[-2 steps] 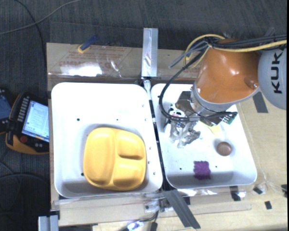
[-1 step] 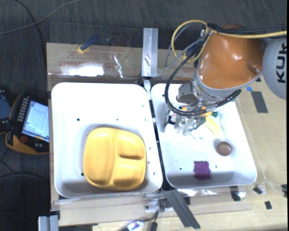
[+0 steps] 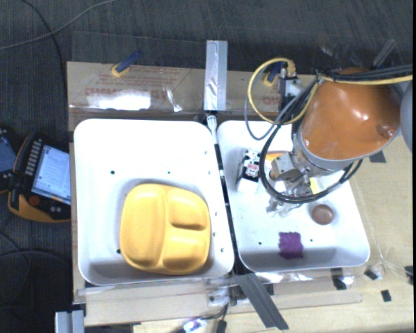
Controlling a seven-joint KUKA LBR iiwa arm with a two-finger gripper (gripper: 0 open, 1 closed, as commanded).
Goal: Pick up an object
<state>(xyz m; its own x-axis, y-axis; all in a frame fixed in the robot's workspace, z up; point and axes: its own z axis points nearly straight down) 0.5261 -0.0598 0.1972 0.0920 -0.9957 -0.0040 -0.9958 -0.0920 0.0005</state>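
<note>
The gripper [image 3: 289, 186] hung low over the right bin [image 3: 347, 248], likely lining up a grasp; its jaw state could not be told. A purple block [image 3: 290, 244] and brown disc [image 3: 322, 214] lay nearby, untouched.

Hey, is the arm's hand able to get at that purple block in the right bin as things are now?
Probably yes. The purple block lies alone on the right bin's floor, nothing on top of it, and the hand hangs just above it in the view; the brown object sits apart.
</note>
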